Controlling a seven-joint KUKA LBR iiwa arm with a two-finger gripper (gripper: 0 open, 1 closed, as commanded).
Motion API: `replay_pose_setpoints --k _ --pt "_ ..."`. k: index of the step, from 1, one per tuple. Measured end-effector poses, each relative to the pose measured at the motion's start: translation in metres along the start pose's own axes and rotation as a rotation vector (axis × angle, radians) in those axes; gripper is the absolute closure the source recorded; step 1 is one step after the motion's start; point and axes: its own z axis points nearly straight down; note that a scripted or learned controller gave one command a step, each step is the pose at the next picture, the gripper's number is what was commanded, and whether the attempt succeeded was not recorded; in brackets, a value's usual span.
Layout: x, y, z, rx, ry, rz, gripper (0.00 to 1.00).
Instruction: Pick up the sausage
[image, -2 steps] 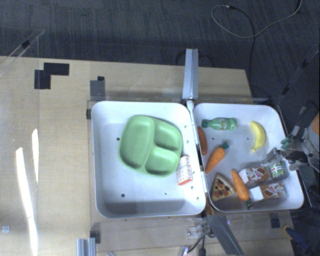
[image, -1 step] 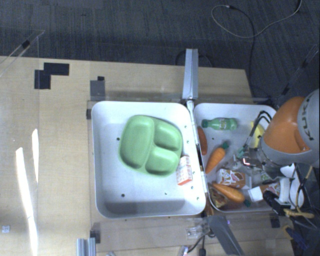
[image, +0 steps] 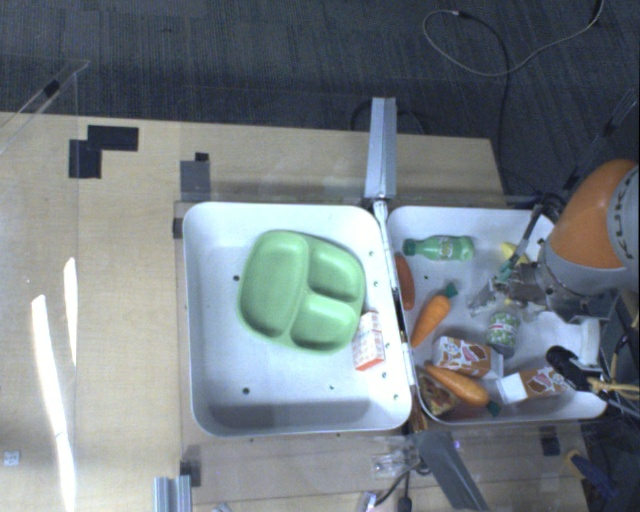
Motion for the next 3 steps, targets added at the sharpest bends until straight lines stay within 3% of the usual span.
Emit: replay_pose_setpoints --k 1,2,3 --pt "0.022 -0.039 -0.001 -0.002 0.001 0.109 0.00" --pt "-0.017 0.030 0.002 0.004 0.002 0.172 0.00" --pt "0.032 -0.028 0.000 0.005 0.002 0.569 0.00"
